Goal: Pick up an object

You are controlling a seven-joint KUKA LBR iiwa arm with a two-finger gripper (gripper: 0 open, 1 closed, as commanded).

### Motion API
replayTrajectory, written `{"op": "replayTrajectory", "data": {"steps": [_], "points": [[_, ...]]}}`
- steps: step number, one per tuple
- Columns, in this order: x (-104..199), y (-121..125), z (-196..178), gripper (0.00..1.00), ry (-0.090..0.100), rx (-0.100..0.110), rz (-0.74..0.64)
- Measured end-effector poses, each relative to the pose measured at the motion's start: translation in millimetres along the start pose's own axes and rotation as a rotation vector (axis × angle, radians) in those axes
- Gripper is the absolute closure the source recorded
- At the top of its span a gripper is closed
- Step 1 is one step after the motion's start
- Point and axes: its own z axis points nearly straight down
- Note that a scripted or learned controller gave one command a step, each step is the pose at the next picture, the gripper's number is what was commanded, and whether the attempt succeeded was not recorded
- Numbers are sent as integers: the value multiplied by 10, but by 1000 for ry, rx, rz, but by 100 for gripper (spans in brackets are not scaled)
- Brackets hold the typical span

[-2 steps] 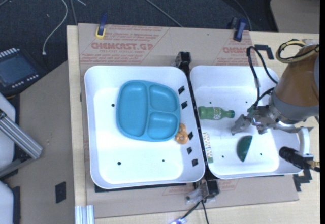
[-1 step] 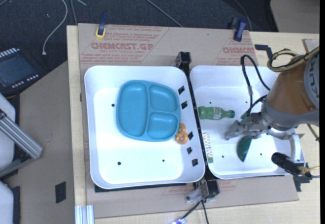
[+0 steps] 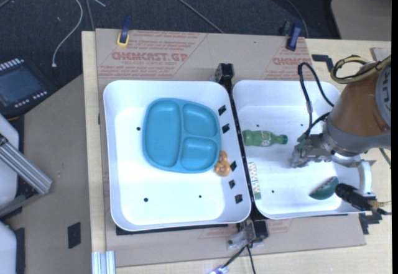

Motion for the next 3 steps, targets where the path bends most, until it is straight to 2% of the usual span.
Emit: {"op": "replayTrajectory", "data": {"steps": [3], "points": [[-69,-44,-1322,100,-3,-6,-2]]}}
